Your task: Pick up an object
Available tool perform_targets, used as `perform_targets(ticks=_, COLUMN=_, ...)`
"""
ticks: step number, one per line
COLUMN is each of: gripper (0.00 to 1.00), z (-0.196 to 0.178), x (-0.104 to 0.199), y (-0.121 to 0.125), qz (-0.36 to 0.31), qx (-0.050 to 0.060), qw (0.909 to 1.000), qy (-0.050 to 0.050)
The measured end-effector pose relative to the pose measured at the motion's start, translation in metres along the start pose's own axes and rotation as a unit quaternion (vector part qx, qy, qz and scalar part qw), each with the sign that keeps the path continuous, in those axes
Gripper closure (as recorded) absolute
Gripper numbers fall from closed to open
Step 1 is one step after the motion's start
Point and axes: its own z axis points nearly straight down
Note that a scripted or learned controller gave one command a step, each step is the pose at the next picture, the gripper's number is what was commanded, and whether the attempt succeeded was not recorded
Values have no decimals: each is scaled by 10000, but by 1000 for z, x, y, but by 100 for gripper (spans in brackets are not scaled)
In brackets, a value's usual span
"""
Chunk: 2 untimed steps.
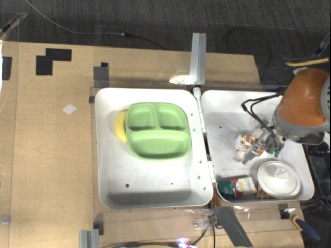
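Risk: I am hanging over the right bin [222,138] with the white bowl [279,179] just beside my tool [257,148]; if I am coming down off-centre, I am likely knocking the bowl or closing on nothing.
Second risk: the bottle [239,187] is lying against the front wall, so a finger may be jamming on the rim there.
Tool: I am holding it low over the bin floor, among its cables; I cannot tell how far it is open, and I am seeing nothing between its tips.
Targets: bowl and bottle are sitting in the right bin; the green tray [156,129] is covering a banana [120,126] in the left bin [150,190].
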Motion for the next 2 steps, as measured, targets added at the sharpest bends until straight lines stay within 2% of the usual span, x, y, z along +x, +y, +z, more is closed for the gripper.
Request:
perform_targets(ticks=1, gripper=0, z=-61, x=-38, y=10, qz=1856, qx=28, qw=9826, qy=47)
perform_targets(ticks=2, gripper=0, z=-25, x=-10, y=-1, qz=2312, qx=-49, qw=9729, qy=-36)
